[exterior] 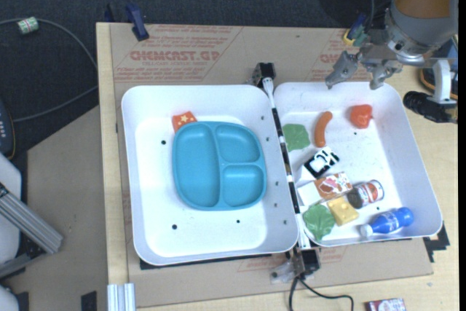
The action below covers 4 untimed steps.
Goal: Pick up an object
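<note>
Hovering over the right bin's (412,129) far rim, the jaws (360,73) gape, holding nothing.

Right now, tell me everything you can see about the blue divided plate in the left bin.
The blue divided plate looks like smooth light-blue plastic, rounded at the corners, with three compartments: one long at its left, two smaller at its right. It lies flat, right way up, in the middle of the left bin. A small red and yellow item sits at its upper left edge.
</note>
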### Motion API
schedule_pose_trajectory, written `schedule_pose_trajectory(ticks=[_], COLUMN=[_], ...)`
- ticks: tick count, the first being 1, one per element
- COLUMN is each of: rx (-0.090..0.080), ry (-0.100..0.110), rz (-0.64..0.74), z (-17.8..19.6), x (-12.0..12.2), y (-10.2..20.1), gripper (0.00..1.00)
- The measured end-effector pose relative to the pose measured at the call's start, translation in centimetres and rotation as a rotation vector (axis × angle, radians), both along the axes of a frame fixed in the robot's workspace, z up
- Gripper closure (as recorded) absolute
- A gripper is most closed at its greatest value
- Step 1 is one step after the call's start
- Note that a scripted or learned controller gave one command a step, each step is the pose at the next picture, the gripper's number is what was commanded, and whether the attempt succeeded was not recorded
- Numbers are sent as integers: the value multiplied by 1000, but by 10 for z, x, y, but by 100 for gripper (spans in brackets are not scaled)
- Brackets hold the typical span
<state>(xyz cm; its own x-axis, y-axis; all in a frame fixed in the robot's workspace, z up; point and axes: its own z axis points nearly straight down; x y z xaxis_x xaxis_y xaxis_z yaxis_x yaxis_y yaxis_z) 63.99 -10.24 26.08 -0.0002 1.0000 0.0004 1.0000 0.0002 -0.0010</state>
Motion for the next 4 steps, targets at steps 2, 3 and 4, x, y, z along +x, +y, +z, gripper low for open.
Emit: schedule_pose_trajectory(ticks=[2, 3, 4], rx=[-1, -1, -1], ry=[2, -3, -6], rz=[-2, 1, 1], z=[-176, -176, -166], x=[0, 18, 19], y=[-25, -9, -9], gripper=[0, 0, 100])
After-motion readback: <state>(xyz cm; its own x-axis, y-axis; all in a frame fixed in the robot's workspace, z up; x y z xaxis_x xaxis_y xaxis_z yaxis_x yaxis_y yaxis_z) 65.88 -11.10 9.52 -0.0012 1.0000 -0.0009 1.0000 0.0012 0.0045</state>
